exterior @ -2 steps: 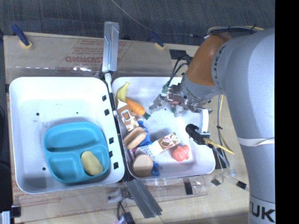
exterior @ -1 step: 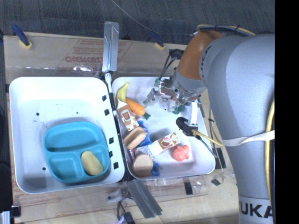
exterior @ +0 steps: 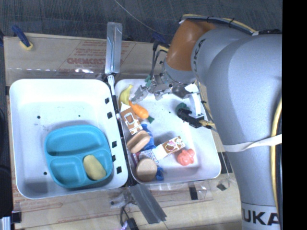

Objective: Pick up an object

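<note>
Yellow banana [exterior: 125, 95] beside orange carrot [exterior: 139, 110]

Arm [exterior: 240, 90]: grey, bulky, rounded casing
Band [exterior: 184, 44]: orange, above the wrist
Marking [exterior: 261, 218]: dark "KUKA" letters, partly cut off
Cables [exterior: 156, 63]: thin, dark, beside the wrist
Gripper [exterior: 144, 91]: small, metallic grey, with white parts

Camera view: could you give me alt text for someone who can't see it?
A grey robot arm's gripper hangs over the right bin, near a banana and carrot among toy food. The left bin holds a blue tray.
</note>
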You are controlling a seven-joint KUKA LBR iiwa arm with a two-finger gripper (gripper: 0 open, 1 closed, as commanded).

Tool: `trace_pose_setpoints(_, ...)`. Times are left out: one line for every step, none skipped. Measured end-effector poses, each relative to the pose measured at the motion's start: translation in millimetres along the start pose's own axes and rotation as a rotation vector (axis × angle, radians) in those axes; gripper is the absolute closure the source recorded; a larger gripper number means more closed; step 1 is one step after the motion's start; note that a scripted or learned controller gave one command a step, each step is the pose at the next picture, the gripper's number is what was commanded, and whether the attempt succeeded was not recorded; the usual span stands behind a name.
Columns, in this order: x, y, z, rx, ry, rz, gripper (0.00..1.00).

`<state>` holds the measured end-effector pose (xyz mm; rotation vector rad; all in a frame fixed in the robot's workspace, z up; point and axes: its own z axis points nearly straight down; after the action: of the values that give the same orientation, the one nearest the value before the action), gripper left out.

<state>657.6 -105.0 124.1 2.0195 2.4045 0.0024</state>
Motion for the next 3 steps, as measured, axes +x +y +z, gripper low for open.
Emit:
trace_pose_setpoints(10.2, -28.3, 29.9, -0.002, -0.005, -0.012, 0.00)
trace_pose_setpoints(10.6, -28.2, 20.4, 0.000, -0.003, -0.015, 1.00)
trace_pose_setpoints(-21.4, -46.8, 30.5, 0.003, 0.001, -0.031, 1.00)
